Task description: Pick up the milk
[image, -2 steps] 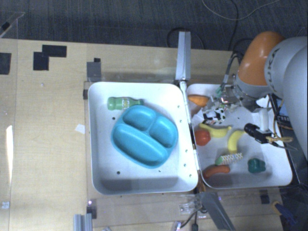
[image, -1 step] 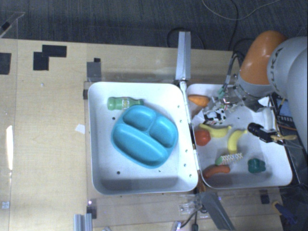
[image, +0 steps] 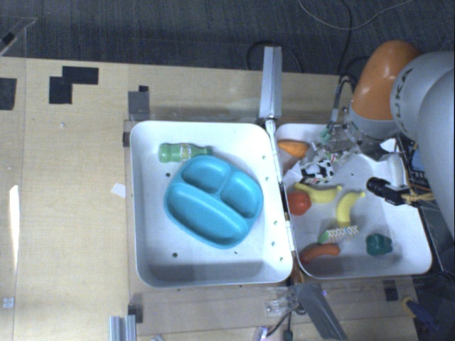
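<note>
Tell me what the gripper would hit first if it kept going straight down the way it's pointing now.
Most likely the milk, the black-and-white carton just below the gripper in the right bin. Depth is hard to judge, so the orange carrot beside it is possible.

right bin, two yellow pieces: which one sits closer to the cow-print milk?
The flatter yellow piece, lying directly below the milk beside the red tomato. The other yellow piece lies lower right, farther off.

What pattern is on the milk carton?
Black and white cow patches on the milk carton, camera view.

Robot lab: bench (image: 71, 190), white bins (image: 142, 212)
</note>
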`<state>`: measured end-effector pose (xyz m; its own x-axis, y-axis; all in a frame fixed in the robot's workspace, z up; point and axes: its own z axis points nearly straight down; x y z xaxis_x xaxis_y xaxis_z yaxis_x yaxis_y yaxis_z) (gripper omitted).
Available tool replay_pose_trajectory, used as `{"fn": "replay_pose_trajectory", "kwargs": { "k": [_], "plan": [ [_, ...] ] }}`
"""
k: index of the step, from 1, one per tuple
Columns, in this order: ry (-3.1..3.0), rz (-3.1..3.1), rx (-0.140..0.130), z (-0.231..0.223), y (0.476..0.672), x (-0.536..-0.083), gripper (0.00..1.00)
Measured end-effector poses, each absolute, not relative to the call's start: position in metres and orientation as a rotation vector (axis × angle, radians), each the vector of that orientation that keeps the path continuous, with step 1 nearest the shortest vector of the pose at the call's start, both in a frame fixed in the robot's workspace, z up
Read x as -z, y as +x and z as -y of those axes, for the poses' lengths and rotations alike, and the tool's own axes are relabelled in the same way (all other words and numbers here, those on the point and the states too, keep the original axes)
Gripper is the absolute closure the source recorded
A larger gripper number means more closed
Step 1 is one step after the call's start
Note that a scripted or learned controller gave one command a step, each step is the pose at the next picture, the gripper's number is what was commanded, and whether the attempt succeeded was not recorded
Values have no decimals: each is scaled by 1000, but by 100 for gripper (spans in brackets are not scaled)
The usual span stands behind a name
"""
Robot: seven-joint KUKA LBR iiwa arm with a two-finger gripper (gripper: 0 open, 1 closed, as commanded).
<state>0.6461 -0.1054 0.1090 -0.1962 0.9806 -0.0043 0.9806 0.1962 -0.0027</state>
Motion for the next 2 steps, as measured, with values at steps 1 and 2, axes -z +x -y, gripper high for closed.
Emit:
{"fn": "replay_pose_trajectory", "kwargs": {
  "k": [1,2],
  "plan": [
    [1946,-2457,8,105,646,-109,0],
    [1899,-2497,6,107,648,-110,0]
  ]
}}
